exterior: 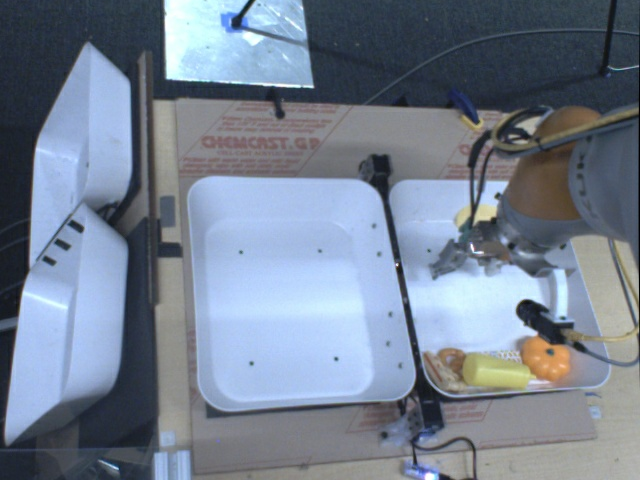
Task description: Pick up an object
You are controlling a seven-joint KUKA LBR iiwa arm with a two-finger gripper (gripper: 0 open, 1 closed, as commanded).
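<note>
- The claw (447,259) hung low over the middle of the right bin (470,320), pointing toward the divide between the two bins; whether its fingers stood apart or together could not be told from this angle, and nothing was seen between them.
- The likeliest things to pick lay well apart from the claw, bunched along the near wall of the right bin: a yellow block (495,372), a small orange pumpkin-like toy (546,358) just beside it, and a pale brown, pretzel-like piece (449,364) at the corner.
- The yellow block looked light and stiff, probably plastic or foam, with long flat sides; a hold across its short width would seem the surest.
- The orange toy looked round and smooth, so it would likely slip or roll unless taken squarely across its middle.
- The brown piece looked small and low, hard to get fingers under so close to the wall.
- All three sat near the bin wall, which could crowd a finger on that side.
- A yellow thing (478,214) peeked out at the far side of the right bin, partly hidden by the arm (560,183).
- The left bin (290,288) held nothing on the tabletop's (260,140) other half.
</note>
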